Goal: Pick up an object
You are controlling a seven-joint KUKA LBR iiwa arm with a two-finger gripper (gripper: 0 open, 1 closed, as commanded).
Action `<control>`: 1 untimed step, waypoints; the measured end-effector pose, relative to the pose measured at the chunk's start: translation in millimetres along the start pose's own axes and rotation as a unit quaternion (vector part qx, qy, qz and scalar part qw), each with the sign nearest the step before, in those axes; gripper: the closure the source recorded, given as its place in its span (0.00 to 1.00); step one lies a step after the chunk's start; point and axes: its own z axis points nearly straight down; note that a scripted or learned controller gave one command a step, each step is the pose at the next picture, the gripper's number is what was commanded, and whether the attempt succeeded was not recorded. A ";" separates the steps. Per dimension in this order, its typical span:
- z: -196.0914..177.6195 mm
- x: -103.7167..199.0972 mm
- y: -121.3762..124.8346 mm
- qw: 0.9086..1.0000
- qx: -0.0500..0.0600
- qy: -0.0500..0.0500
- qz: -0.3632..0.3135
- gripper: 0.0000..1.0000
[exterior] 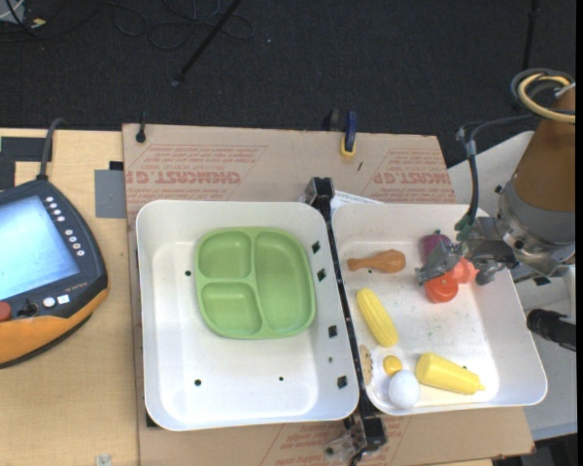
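Two white bins sit side by side on the bench, over a cardboard sheet (pixel 272 163) clamped at its far edge.

Left bin (pixel 165 357): a green divided plate (pixel 255 282) lies flat, a bit toward the far side, three compartments facing up.

Right bin (pixel 510 343): a brown drumstick toy (pixel 377 261) lies near the far left corner, pointing left-right. A yellow corn cob (pixel 376 317) lies below it, angled. Nearer the front edge, a small orange piece (pixel 393 364) sits just above a white egg (pixel 403 388), the two close or touching. A yellow wedge-like toy (pixel 448 375) lies just right of the egg. A purple item (pixel 433 248) sits near the far right side, partly hidden by the arm's tooling. A red-orange toy (pixel 444 286) sits just below it.

The arm (pixel 549 178) comes in from the right, its wrist over the right bin's right rim. The end effector (pixel 449 268) is low over the red-orange toy and looks to be touching or right against it. Cannot tell from here how wide its fingers stand, or whether the toy is between them.

A handheld control pendant (pixel 34 265) with a lit screen lies on the bench to the left of the bins. Cables run across the dark floor behind.
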 end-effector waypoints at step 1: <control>-3.8 -0.2 1.5 1.000 -0.004 -0.001 -0.001 0.00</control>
